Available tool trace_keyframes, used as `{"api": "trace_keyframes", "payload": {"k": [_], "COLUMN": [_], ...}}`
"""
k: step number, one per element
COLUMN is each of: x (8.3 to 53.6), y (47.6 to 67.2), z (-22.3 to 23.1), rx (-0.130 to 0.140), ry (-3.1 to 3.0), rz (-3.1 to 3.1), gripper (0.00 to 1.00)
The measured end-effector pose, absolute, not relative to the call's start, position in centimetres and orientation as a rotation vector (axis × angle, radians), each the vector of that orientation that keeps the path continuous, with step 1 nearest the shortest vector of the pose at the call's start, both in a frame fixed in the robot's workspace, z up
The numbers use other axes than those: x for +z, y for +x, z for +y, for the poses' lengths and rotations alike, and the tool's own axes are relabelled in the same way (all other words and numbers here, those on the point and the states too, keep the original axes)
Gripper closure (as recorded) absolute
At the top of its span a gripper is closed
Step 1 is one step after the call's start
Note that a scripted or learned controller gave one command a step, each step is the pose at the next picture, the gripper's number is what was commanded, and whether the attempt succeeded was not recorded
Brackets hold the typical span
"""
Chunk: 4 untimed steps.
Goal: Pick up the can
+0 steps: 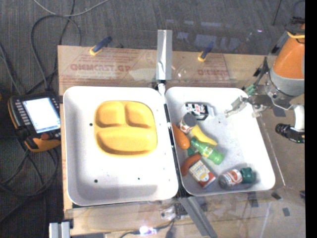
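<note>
Near edge of the right bin (pixel 267 155): the can (pixel 232 178) lies on its side at about 5 o'clock in that bin, close to the front wall. Its long axis runs roughly 9-to-3, silver end toward 9, with a green-capped piece (pixel 247 174) touching its 3 o'clock end; whether that belongs to the can or is a separate thing I cannot tell.

Just beside it toward 9 o'clock, a red-labelled bottle (pixel 199 171). Further in, a green bottle (pixel 208 151), a banana (pixel 202 134) and a carrot (pixel 182 139) clustered mid-bin. Left bin (pixel 79 148) holds a yellow divided tray (pixel 126 127).

Far side: the gripper (pixel 237 106) hangs over the bin's 1 o'clock corner, nothing between its fingers; how wide they stand cannot be told from here.

Key relation: the can lies at about 6 o'clock from the gripper, well apart, the full depth of the bin away. Judgement: travel toward 6, then close across the can's short axis, fingers at 12 and 6.
</note>
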<state>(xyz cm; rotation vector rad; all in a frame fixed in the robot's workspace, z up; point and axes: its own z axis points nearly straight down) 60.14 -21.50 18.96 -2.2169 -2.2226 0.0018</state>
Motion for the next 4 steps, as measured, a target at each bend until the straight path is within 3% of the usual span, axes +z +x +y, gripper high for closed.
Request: {"api": "trace_keyframes", "payload": {"k": [1,2,3,4], "x": [13.6,11.4,11.1,11.0], "y": [61.3,65.0,64.4,61.7], "z": [-12.0,-11.0,-11.1,-10.7], "rx": [0.004,-0.029,-0.06,-0.074], "ry": [-2.44,-2.548,-2.587,-2.661], "rz": [-1.975,-1.876,-1.84,-1.743], "gripper": [0.0,0.0,0.0,0.0]}}
